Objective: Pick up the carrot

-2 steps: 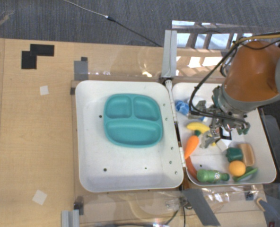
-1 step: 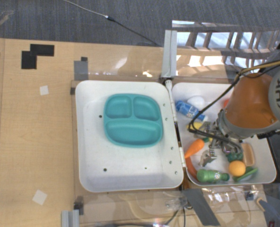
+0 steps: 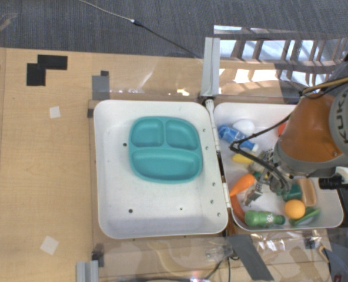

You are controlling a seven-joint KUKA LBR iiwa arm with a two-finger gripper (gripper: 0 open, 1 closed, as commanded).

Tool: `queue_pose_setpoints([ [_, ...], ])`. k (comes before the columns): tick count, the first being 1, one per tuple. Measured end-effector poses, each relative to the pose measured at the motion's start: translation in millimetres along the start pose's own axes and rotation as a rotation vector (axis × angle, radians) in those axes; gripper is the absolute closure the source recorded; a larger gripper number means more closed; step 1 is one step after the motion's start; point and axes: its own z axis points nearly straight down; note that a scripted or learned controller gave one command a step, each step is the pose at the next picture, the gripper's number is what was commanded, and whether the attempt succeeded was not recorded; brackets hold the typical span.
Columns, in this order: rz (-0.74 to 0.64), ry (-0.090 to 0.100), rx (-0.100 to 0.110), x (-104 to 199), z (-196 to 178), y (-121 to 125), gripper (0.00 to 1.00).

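Note:
The carrot, orange and stubby, lies in the right bin near its left wall. My gripper hangs low over the bin, just right of the carrot and very close to it. From this angle I cannot make out whether it touches the carrot. The grey arm with its orange band reaches in from the right and hides the bin's middle.
Around the carrot lie a blue bottle, a white item, a yellow piece, a green bottle, an orange fruit and a tan piece. The left bin holds a teal divided plate.

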Motion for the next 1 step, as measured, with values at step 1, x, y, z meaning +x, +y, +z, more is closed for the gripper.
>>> queue_pose_setpoints([
  [1,0.347,-0.005,0.002,-6.9,-0.3,7.9,0.0],
])
